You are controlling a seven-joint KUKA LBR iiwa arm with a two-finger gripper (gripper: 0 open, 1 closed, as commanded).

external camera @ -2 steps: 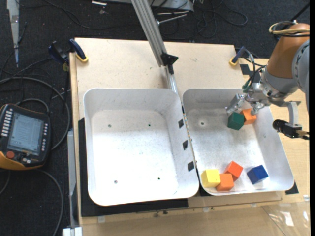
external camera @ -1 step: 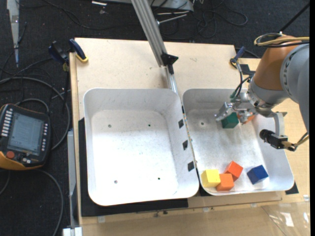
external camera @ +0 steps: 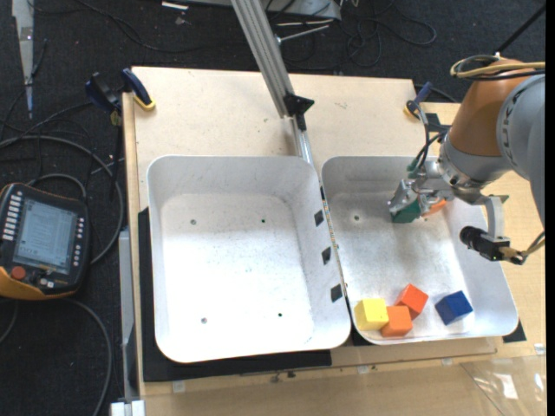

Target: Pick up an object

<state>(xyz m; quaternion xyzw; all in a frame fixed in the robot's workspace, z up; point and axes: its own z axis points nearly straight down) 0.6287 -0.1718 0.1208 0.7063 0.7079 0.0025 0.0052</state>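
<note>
My gripper (external camera: 411, 201) hangs over the back part of the right bin (external camera: 373, 189), reaching in from the right. A small green object (external camera: 404, 217) shows right at its tip, and a bit of an orange object (external camera: 437, 204) peeks out beside it. Whether either one is held cannot be made out. At the bin's front lie a yellow cube (external camera: 372, 312), two orange cubes (external camera: 414, 298) (external camera: 398, 321) touching each other, and a blue cube (external camera: 453, 307) a little to their right.
The left bin (external camera: 173, 198) sits beside the right one, their walls meeting in the middle. A slanted metal pole (external camera: 264, 50) rises behind the bins. A teach pendant (external camera: 42, 241) lies off the bench at the left.
</note>
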